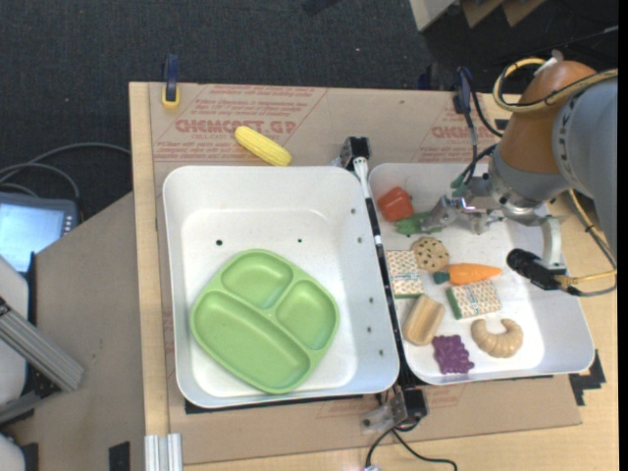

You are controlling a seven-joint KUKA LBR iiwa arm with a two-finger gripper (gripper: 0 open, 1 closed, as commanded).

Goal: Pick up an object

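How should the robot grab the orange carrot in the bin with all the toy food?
Probably from straight above, pinching the thick middle of the carrot across its narrow width. It lies flat, pointing left to right, green top beside the cookie and a cracker just below. That leaves little room at the sides, so the fingers should straddle its long axis.

Toy food crowds the right bin (564, 346).
Red pepper (396, 203) up near the divider, cookie (429, 254) below it, orange carrot (474, 274) lying sideways, two patterned crackers (404, 272) (475, 300), a tan bread roll (423, 319), purple grapes (451, 353) and a croissant (498, 337) toward the near edge.
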